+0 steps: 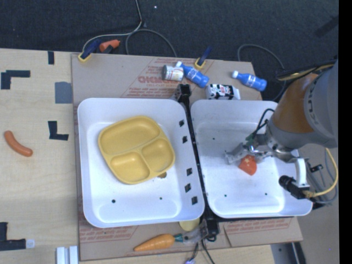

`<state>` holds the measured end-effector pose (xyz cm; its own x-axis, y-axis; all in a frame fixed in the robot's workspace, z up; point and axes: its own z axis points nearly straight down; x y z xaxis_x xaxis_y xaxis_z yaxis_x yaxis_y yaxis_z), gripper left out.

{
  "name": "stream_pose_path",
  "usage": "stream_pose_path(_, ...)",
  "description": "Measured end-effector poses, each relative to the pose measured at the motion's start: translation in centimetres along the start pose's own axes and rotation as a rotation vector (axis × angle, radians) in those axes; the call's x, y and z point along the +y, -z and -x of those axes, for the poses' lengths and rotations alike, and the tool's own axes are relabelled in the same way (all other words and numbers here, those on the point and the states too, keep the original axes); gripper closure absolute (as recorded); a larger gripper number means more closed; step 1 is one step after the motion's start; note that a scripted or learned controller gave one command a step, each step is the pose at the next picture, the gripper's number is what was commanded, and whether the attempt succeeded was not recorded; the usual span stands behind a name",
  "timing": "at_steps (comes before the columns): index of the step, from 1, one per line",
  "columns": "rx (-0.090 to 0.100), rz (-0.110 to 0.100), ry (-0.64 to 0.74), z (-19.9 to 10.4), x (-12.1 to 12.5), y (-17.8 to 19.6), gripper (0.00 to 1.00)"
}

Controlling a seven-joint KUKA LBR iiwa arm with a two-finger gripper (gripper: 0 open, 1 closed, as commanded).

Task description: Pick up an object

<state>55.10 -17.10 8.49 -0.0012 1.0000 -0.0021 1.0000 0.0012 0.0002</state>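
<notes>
Toy (248,165), small and orange-red, lies in the right bin (220,199) touching the tool (240,157), likely light, hard and slippery, best pinched across its middle; tool's closure I cannot tell.

The yellow plate (137,149) hides most of a small dark thing (161,175) at its near right rim.

We count two white bins (88,164), one yellow plate (136,149), two blue bottles (196,76), one carrot (154,242), one sausage (18,143).
</notes>
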Motion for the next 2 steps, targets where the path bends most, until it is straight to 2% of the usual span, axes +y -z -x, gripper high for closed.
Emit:
stream_pose_path(1,-0.006,0.010,0.000,-2.3,-1.0,0.3,0.00)
stream_pose_path(2,-0.006,0.011,-0.002,-2.2,-1.0,1.3,1.00)
